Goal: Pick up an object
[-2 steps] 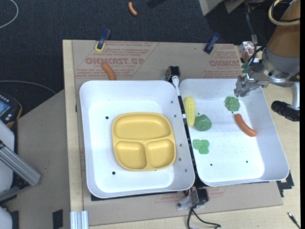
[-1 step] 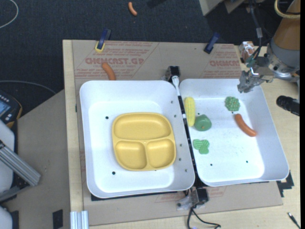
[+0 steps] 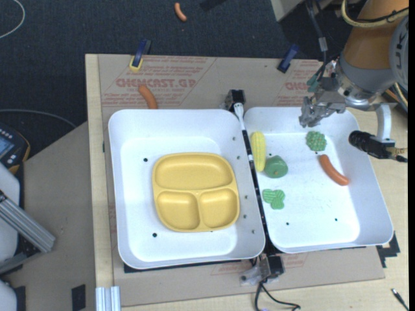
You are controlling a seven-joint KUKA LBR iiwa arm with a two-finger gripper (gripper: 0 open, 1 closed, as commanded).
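Camera view finds the jaws (image 3: 312, 120) poised just above the green broccoli (image 3: 316, 140), approach stage; whether they are spread I cannot tell. Next: descend squarely.

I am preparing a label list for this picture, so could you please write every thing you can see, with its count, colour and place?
white bins: 2, white, side by side on the bench
divided plate: 1, yellow, middle of the left bin
corn cob: 1, yellow, left edge of the right bin
round green piece: 1, green, right bin, touching the corn cob
broccoli pieces: 2, green, right bin, one near the back under the gripper, one lower left
sausages: 3, orange, one in the right bin, one on the board behind the left bin, one on the dark floor
clamps: 2, blue, back edge of the board
gripper: 1, grey, above the back of the right bin
arm: 1, grey with orange band, upper right
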